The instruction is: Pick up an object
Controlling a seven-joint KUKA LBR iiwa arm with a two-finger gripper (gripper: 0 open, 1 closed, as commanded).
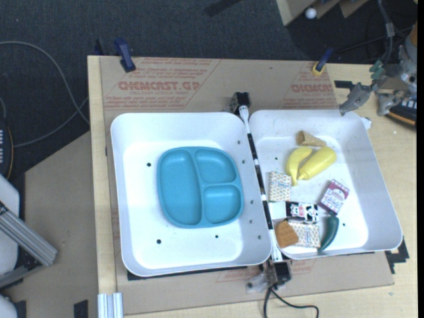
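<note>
Both white bins (132,177) looked smooth plastic w/ slight sheen. Blue divided plate (199,185), far left of the claw (354,98), was matt plastic. Yellow bananas (310,163), below-left of claw, looked glossy plastic. Bench (199,85) surface was brown printed cardboard, matt. Claw looked bare grey metal. Floor (53,18) was dark, rough carpet.

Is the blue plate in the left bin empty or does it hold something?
Empty: the blue plate shows three bare compartments.
</note>
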